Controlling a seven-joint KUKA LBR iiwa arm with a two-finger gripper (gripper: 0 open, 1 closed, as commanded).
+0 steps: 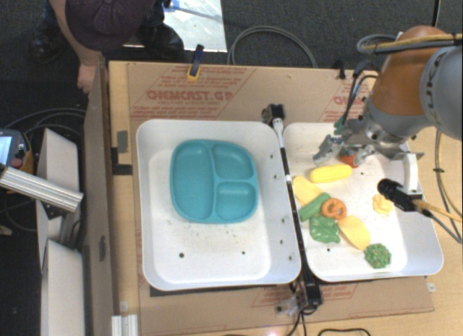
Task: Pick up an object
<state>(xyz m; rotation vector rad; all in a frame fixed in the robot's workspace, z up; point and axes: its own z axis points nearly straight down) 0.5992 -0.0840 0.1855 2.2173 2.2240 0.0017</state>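
While the gripper, jaw state untellable, hangs over the right white bin, plastic toy foods lie just below it; the left white bin holds a teal divided plastic tray.

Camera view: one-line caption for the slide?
Arm's gripper low in the right bin beside toy food; teal divided plate in the left bin.

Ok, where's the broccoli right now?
The broccoli lies in the right bin, near its front corner, just below the yellow piece.
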